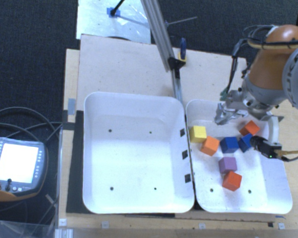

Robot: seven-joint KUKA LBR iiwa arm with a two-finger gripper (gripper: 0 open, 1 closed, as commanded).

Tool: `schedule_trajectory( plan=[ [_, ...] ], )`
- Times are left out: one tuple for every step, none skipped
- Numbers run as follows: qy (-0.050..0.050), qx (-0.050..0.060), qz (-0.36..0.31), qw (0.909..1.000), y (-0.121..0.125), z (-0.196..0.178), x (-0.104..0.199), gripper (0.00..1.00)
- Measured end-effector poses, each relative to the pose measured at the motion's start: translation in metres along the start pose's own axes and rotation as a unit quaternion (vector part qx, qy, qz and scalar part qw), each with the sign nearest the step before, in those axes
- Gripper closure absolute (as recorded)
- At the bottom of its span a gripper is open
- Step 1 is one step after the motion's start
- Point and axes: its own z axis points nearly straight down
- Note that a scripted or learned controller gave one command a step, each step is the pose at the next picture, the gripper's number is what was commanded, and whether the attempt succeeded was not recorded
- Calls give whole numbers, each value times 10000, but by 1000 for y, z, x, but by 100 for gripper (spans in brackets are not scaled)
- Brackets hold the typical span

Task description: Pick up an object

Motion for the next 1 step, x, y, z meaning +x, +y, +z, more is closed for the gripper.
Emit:
schedule_trajectory(
  plan=[
    [2,-1,0,10000,-1,-8,49,100]
  ],
)
